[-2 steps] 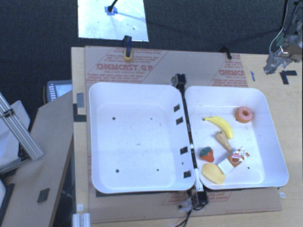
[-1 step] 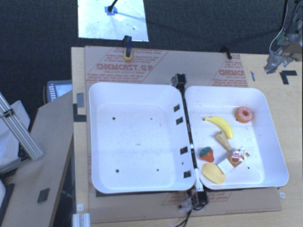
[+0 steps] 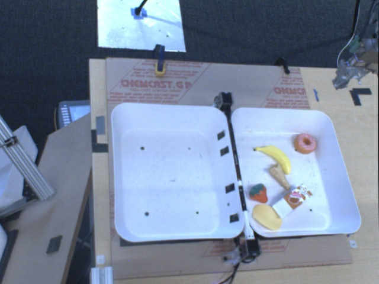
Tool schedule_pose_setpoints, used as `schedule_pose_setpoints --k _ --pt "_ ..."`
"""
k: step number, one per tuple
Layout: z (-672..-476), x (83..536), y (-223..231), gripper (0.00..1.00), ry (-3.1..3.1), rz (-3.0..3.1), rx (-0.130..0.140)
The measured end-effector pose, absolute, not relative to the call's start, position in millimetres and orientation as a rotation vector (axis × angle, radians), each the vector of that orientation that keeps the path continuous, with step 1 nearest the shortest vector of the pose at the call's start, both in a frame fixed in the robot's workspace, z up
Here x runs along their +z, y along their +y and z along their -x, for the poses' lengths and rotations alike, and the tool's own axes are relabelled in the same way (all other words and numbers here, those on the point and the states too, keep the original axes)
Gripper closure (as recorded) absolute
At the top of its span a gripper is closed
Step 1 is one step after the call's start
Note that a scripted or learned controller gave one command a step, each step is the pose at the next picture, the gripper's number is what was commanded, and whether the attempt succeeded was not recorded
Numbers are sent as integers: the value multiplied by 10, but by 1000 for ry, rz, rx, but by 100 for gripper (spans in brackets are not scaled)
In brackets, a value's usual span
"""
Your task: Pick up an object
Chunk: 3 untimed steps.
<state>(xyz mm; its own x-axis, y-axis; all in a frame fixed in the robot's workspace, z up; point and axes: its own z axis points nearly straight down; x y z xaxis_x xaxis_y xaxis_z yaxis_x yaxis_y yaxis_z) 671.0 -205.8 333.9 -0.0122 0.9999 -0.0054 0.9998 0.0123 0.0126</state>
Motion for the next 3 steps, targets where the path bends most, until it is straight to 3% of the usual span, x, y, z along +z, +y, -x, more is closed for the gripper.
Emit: schedule_pose_setpoints --k 3 --pt "-6736 3680 -2048 100 2232 -2175 15"
